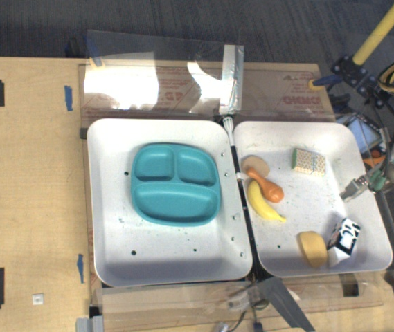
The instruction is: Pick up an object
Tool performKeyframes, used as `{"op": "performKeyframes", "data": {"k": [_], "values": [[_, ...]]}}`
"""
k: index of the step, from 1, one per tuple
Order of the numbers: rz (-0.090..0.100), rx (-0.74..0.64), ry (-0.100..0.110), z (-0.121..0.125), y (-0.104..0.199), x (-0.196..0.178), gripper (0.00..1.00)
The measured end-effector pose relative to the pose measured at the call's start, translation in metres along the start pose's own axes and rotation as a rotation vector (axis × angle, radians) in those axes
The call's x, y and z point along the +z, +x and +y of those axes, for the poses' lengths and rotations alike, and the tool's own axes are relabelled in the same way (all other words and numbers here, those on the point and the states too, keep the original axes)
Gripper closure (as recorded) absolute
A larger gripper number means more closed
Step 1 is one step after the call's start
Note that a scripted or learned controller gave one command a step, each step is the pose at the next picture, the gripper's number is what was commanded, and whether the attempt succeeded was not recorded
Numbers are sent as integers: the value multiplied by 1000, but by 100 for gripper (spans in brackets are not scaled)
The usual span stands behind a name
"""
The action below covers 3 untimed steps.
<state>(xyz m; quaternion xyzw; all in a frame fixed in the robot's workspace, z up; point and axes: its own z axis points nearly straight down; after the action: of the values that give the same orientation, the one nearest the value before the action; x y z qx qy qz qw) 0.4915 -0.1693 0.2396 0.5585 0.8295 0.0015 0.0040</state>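
The left bin (106,206) holds a teal divided plate (176,184) lying flat near its middle, likely parked there as a drop target. In the right bin (280,254), a beige piece and an orange carrot (267,187) touch near the dividing wall, with a yellow banana (264,205) just beside them at five o'clock. A speckled block (308,161) sits apart toward twelve o'clock, and a tan lump (313,247) rests against a black-and-white cube (347,238) at the six o'clock end. The loose scatter probably gives room to grasp any one. The hand (361,184) hovers at the bin's three o'clock rim; whether it is released or clenched I cannot tell. The cube lies nearest, at its six o'clock; the block is at about ten o'clock.
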Motion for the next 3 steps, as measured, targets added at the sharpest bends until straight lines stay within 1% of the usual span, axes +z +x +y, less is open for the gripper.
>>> {"op": "performKeyframes", "data": {"k": [1,2,3], "values": [[-2,0,-3,1,0,-10,100],[-2,0,-2,1,0,-10,0],[-2,-118,-3,72,-17,151,0]]}}
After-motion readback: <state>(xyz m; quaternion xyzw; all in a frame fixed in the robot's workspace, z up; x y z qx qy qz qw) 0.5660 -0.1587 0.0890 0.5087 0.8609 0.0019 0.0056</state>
